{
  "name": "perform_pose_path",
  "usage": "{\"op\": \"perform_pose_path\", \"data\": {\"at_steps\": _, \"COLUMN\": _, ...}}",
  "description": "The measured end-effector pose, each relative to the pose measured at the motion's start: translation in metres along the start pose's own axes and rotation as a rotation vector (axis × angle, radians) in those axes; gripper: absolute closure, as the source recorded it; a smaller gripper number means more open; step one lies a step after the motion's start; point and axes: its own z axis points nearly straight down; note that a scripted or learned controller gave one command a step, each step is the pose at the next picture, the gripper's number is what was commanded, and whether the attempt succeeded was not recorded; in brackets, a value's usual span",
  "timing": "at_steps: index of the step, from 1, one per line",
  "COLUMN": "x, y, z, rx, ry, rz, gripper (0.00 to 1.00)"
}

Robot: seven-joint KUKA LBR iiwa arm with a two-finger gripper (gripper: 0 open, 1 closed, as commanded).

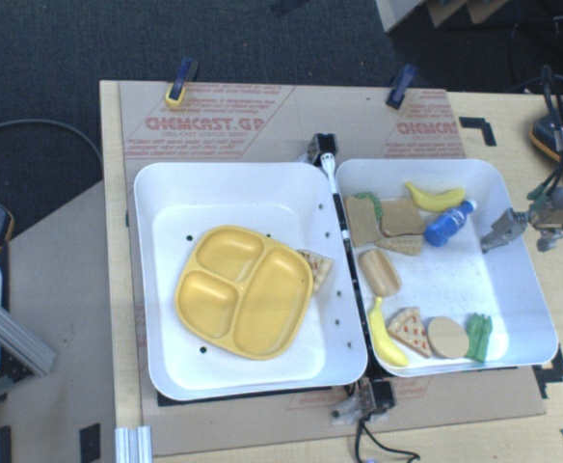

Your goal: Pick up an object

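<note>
We are hanging the gripper [513, 228] at the right bin's [527, 297] right rim, holding nothing; how wide it stands we cannot tell. The bottle [449, 224] is lying just to its left, with a banana [434, 197] beyond that. We are judging the bottle the nearest pick: we should come down across its narrow body, keeping clear of the banana.

Bright, even overhead light, mild glare on white bins [156, 258], soft shadows, slightly grainy.

Toy foods [412, 258] in right bin [522, 287]
</note>
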Motion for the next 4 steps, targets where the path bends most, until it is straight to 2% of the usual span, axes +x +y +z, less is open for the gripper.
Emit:
{"op": "perform_pose_path", "data": {"at_steps": 1, "x": 0.001, "y": 0.003, "z": -0.008, "rx": -0.014, "ry": -0.004, "rz": -0.004, "gripper": 0.0}}
{"op": "perform_pose_path", "data": {"at_steps": 2, "x": 0.002, "y": -0.001, "z": 0.055, "rx": -0.008, "ry": -0.001, "rz": -0.003, "gripper": 0.0}}
{"op": "perform_pose_path", "data": {"at_steps": 4, "x": 0.01, "y": 0.005, "z": 0.146, "rx": -0.009, "ry": -0.001, "rz": -0.004, "gripper": 0.0}}
